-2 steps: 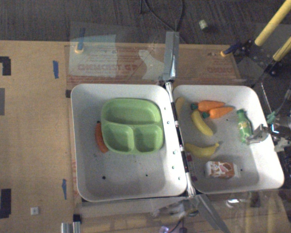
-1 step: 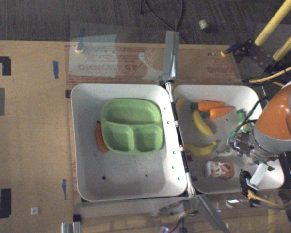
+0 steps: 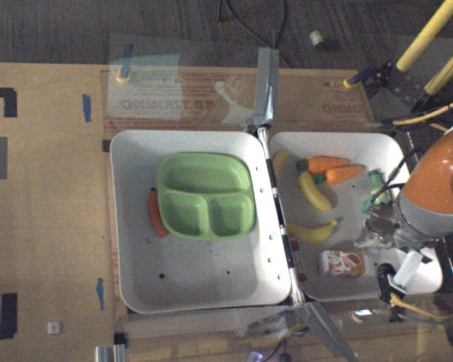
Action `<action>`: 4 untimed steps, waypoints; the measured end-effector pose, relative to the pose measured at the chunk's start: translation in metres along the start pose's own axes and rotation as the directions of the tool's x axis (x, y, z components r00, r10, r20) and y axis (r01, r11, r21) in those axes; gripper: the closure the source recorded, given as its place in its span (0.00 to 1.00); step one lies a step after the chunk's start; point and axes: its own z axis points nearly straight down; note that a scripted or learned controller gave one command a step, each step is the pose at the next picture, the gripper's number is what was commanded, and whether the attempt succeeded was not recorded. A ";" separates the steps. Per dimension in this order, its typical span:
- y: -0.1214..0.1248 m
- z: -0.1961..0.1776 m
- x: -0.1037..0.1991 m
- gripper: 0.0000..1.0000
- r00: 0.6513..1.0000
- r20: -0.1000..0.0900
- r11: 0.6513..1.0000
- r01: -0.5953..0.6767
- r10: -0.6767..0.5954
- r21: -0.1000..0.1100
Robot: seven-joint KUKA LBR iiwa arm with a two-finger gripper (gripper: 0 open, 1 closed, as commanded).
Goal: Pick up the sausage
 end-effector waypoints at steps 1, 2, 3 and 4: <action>-0.035 -0.086 0.130 1.00 1.000 -0.001 1.000 -0.008 0.008 0.012; -0.027 -0.086 0.134 1.00 1.000 0.000 1.000 0.004 -0.004 0.011; -0.017 -0.047 0.046 1.00 0.863 0.007 0.863 -0.505 0.505 0.014; -0.006 0.010 0.008 1.00 0.736 0.000 0.736 -0.677 0.677 0.010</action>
